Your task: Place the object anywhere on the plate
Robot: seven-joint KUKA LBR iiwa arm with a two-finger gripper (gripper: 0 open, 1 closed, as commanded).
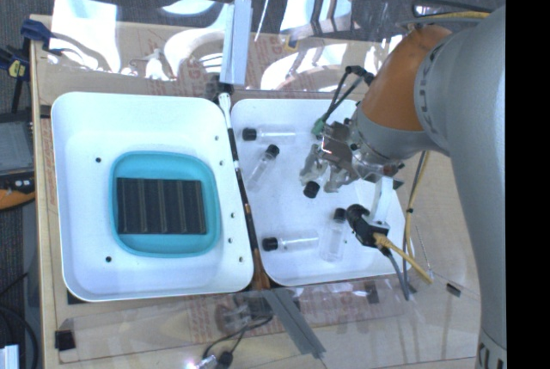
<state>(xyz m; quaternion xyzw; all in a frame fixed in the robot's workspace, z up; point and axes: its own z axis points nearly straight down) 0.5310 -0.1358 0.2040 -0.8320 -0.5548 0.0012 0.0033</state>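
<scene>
Several clear vials with black caps lie in the right bin [284,268]. One vial [268,134] lies at the top left, another vial [261,164] slants just below it, and a third vial [292,244] rests near the front. A fourth vial [333,236] lies front right. The teal plate [163,165] with a dark ridged centre sits in the left bin [77,126]. My gripper [321,178] hangs low over the middle of the right bin. A black cap [311,189] shows right at its tip; whether it is held is unclear.
A raised divider [239,187] separates the two bins. A black-and-yellow cable fitting [369,230] hangs off the wrist over the right bin's front right. The grey arm with its orange band [395,92] covers the bin's right side.
</scene>
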